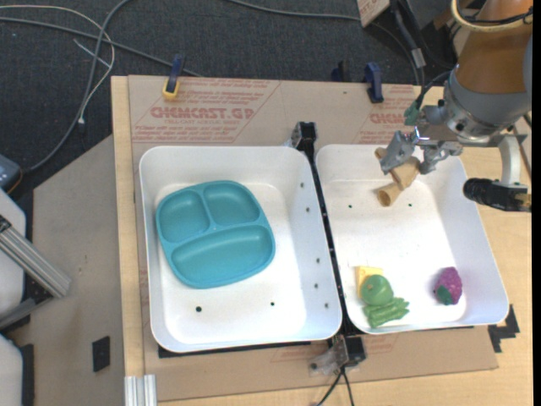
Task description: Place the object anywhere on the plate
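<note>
Camera view has me reaching in over the right bin (473, 252), with my end effector (412, 157) above that bin's far half. The step in hand, as I judge it, is carrying the tan block-like object (397, 183) across to the teal divided plate (216, 231), which lies in the left bin (287, 311), well to the left of the right bin's contents.

To do this well I would lift clear first, high enough to pass over the raised rims where the right bin meets its neighbour, then travel left until I am above one of the plate's compartments. The large near compartment gives the most margin. I would lower before letting go, so the piece does not bounce or roll off the plate's lip. (It hangs tilted, so it may tip as it lands.)

My fingers look only slightly parted, closed on the upper end of the tan object, whose lower end slants down and to the left toward the right bin's floor. Whether it is off the floor I cannot tell.

Near the front of the right bin lie a yellow-and-green cluster of toy food (378, 296) and a purple toy (448, 285), both well apart from my end effector.
</note>
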`<state>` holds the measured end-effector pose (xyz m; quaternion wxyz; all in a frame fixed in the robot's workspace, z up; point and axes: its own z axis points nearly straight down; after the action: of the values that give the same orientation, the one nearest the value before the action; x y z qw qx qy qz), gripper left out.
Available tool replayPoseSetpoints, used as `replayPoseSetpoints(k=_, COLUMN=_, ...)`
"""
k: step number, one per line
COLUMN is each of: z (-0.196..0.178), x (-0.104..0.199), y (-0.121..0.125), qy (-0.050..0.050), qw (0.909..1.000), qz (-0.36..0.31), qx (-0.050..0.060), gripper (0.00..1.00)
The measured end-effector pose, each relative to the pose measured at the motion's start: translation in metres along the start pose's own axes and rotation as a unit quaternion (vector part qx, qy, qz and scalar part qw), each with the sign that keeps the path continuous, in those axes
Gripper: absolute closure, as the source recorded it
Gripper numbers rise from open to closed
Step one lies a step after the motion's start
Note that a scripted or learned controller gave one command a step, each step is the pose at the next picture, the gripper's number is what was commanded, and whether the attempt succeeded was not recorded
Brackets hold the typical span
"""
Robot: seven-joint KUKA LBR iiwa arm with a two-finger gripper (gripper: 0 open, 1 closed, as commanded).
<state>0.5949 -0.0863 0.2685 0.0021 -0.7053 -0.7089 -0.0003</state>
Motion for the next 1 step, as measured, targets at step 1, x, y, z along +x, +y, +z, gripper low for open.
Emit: replayPoseSetpoints(k=1, z=-0.0009, x=0.0472, y=-0.0116, qy=0.000, qw=1.0000, qz=0.000, qx=0.000, gripper=1.00)
